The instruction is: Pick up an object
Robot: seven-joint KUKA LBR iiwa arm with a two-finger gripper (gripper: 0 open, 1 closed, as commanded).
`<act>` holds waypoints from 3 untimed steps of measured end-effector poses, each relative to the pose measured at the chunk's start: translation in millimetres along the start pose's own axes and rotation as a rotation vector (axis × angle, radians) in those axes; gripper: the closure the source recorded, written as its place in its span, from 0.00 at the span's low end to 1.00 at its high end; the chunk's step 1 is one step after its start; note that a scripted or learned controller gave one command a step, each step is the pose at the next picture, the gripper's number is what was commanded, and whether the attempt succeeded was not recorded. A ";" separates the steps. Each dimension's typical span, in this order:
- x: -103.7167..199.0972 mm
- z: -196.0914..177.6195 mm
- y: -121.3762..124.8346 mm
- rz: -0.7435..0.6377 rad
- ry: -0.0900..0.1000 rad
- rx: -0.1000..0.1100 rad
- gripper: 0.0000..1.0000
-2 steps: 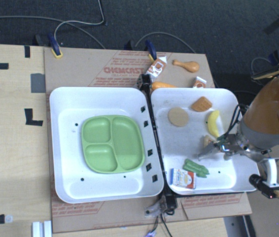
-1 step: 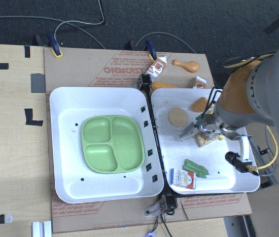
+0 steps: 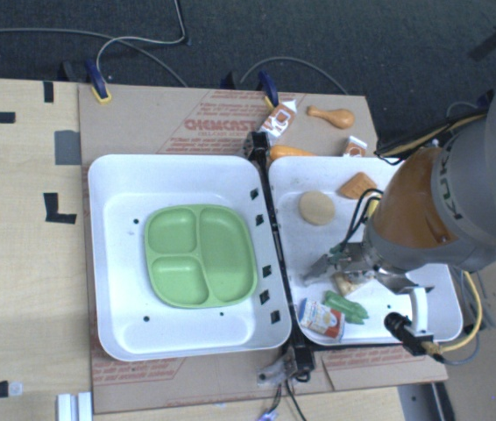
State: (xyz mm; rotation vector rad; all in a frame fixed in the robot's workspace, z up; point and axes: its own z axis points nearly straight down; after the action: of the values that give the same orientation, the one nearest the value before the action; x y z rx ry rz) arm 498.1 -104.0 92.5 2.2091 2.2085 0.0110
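**Camera view: gripper low in the right bin, no grasp confirmed**

Camera view status, listed from the near edge of the bench outward. Directions are clock-face positions within the right bin (image 3: 458, 323).

1. Near wall, 7 o'clock: a small printed packet (image 3: 322, 318) lies flat. A green pod-shaped piece (image 3: 346, 306) lies just beside it, touching or overlapping its upper edge.
2. Bin centre: the gripper (image 3: 340, 270) is down among the objects, with a small tan item (image 3: 346, 282) directly under it. How the jaws stand cannot be told; the wrist and cabling cover the tips. Nothing is visibly held.
3. 11 o'clock: a round tan disc (image 3: 317, 208) lies free, apart from the gripper.
4. 12 o'clock: an orange wedge (image 3: 356, 185) rests near the far wall.
5. Left bin (image 3: 108, 235): a green divided plate (image 3: 201, 255) sits at centre.

Assessment: the approach appears complete. Closing on an object, confirming the hold and lifting remain. The candidate target is judged to be the small tan item or the green pod-shaped piece, both close to the gripper.
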 end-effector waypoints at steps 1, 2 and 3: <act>-22.7 -98.4 -12.4 0.000 0.006 0.017 0.00; -41.4 2.7 0.1 0.000 0.006 0.010 0.00; -43.4 -9.5 2.0 0.001 0.001 0.004 1.00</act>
State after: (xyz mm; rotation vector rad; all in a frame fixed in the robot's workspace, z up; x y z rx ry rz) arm 499.9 -147.3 102.4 2.2131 2.2093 0.0082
